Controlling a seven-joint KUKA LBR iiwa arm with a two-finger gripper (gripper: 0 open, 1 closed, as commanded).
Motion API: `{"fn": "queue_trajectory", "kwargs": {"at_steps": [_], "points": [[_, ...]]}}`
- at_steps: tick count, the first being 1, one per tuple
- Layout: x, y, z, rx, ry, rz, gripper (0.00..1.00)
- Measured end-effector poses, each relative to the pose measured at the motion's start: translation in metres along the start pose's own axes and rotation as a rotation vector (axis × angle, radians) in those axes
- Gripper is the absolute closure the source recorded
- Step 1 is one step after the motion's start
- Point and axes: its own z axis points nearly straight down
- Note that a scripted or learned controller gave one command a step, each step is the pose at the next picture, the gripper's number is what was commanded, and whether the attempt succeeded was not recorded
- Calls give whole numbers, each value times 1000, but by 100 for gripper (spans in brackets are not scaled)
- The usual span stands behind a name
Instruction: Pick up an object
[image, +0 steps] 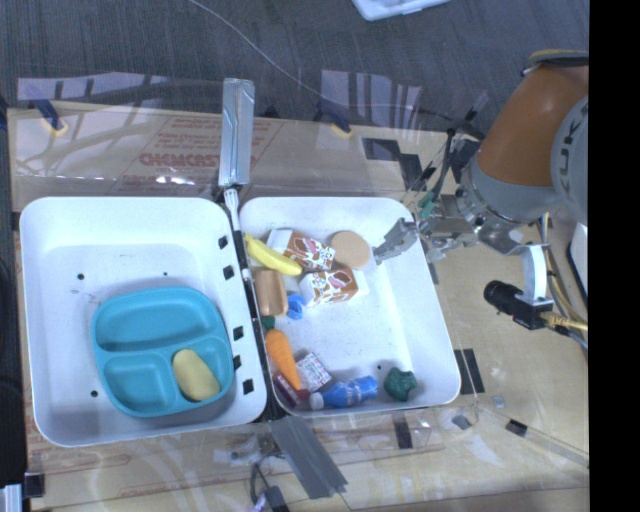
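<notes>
Crowded along the right bin's near edge, a blue bottle, carrot and green toy lie touching or close. Above the far right corner, the gripper hangs empty; its opening cannot be told. Descending there risks striking the rim.

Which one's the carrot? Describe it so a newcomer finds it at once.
Start at the right bin, the one crowded with small items. Follow its left wall toward the near edge: the carrot lies there, below the hot dog and beside a red packet. It is the only orange, tapered piece, with a green stub on its upper end.
</notes>
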Motion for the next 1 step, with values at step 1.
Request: {"fn": "queue_trajectory", "kwargs": {"at_steps": [1], "points": [[31,-38,-48,-7,-1,73,0]]}}
